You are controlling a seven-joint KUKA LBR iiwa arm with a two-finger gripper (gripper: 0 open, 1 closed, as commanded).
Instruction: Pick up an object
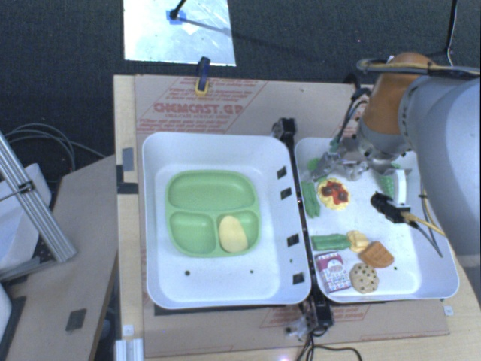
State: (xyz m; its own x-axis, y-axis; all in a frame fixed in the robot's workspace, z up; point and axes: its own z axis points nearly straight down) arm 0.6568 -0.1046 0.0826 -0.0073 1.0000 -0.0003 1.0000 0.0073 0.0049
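Observation:
My gripper (340, 168) hangs over the far part of the right bin (432, 277), just above a round yellow toy pizza with red topping (334, 194). A green pod (310, 198) lies left of the pizza along the bin wall. A green piece (388, 182) lies to the right, under the wrist. Nearer the front lie a green vegetable (329, 241), a small yellow piece (357, 239), a brown bread piece (376, 256), a cookie (364, 278) and a red packet (333, 269). I see nothing between the gripper's tips.
The left bin (161, 277) holds a green divided plate (210, 190) with a pale yellow item (233, 233) in its near right compartment. The grey arm (443, 134) covers the right bin's far right corner. A divider with black clips (289, 201) separates the bins.

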